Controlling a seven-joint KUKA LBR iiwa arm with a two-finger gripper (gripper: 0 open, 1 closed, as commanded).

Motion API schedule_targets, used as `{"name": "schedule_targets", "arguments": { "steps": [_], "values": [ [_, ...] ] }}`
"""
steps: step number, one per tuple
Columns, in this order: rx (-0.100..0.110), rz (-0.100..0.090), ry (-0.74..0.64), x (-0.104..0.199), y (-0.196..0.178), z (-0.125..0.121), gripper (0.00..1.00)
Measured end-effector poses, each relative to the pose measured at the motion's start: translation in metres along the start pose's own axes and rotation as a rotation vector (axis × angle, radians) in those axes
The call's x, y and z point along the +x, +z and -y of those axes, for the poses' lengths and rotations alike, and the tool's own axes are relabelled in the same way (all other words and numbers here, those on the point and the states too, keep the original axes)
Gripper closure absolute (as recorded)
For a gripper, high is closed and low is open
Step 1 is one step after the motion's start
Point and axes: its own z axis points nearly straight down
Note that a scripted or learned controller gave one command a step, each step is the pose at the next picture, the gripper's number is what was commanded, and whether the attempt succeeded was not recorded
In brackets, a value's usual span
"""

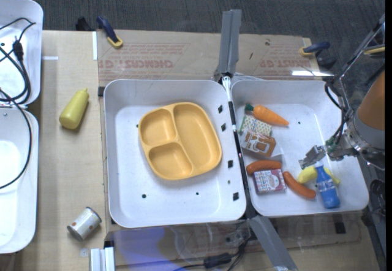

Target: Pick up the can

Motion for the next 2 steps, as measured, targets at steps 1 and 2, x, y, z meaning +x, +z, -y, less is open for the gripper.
{"name": "schedule_targets", "arguments": {
  "steps": [1,2],
  "values": [
    [-0.001,0.001,0.002,-0.0007,-0.0088,-0.0006,1.00],
    [-0.001,0.001,0.002,-0.0007,-0.0088,-0.0006,0.00]
  ]
}}
